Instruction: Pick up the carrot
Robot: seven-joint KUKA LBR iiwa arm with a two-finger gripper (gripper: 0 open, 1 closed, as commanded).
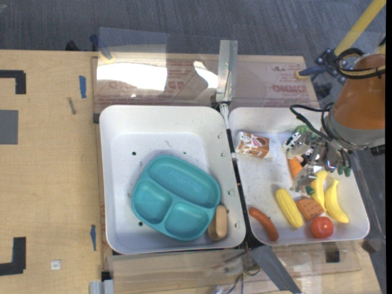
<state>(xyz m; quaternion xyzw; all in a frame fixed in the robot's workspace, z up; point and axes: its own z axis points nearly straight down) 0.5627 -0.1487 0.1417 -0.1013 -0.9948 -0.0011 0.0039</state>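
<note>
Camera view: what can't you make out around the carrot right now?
- Carrot: a small orange patch shows; the tool covers the rest, so its lie is unclear.
- Tool: dark, cluttered and blurred; finger state and any contact with the carrot cannot be told.
- Banana: top end hidden under the tool.
- Packet: print too small to read.
- Arm: cut off by the right edge.

Teal tray [174,195], orange carrot [295,166], yellow corn [288,207], red tomato [322,226], white bins [116,164]
</note>
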